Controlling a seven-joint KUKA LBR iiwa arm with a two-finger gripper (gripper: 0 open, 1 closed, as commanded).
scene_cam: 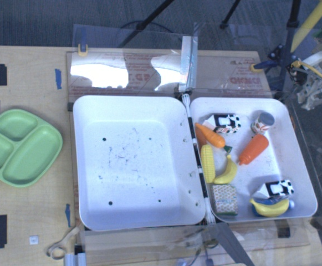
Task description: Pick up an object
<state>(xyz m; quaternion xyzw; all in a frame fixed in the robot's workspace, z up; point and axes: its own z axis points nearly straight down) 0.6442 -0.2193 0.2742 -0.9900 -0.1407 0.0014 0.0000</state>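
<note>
Right bin contents: lying crowded inside the shallow white plastic bin on the right (302, 165), every candidate for the pick sitting here.
Left bin: sitting just beside it, the matching white bin (130, 165), probably waiting as the drop side.
Likeliest target: resting near the middle of the right bin, the fat orange toy carrot (253, 149), lying apart from its neighbours on most sides, so judged the easiest grab.
Carrot axis: running on a slant, thick end pointing up-right toward the small grey cup (263, 122), narrow end pointing down-left toward the yellow toy banana (227, 170).
Second carrot: lying against the bin's left wall, the slimmer orange carrot (210, 136), long axis slanting from upper left to lower right.
Corn: hugging the same wall, the yellow corn cob (207, 163), long axis running front to back; wall likely crowding a grasp.
Near corner: second yellow banana (270, 207) curling under a black-and-white toy cow (277, 189), touching.
Off to the side: green divided plastic plate (19, 147) sitting on the wooden tabletop (27, 65), well apart.
Hand: cannot tell whether spread or closed.
</note>
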